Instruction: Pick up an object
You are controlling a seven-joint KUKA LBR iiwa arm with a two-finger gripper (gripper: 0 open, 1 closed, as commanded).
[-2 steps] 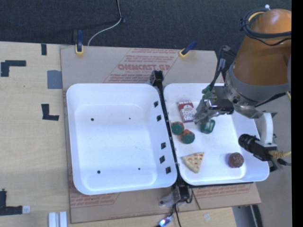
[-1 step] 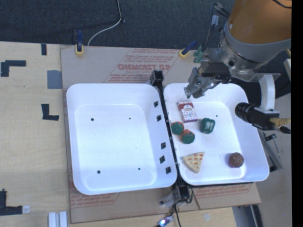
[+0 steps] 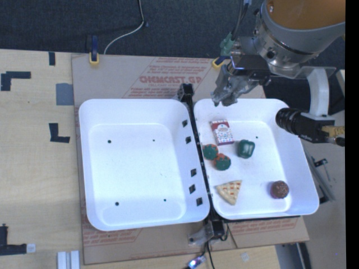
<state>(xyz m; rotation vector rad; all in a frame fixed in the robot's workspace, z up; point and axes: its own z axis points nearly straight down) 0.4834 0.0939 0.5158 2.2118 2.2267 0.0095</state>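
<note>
End effector (image 3: 224,98) above right bin (image 3: 291,150), nothing held

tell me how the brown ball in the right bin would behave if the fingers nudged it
The round dark brown ball would probably roll, since it looks spherical. It sits near the right white bin's sloped front corner, so it may curl back. Its bumpy-looking surface might aid grip.

Red letters are printed on the brown cardboard sheet (image 3: 162,77) that lies under the two bins, near the top middle of the picture. The biggest word looks like "CHEMCAST GP", and the smaller red lines around it are too tiny to read. The little red and white box (image 3: 222,131) in the right bin has print on it, but it is too small to read.
</note>
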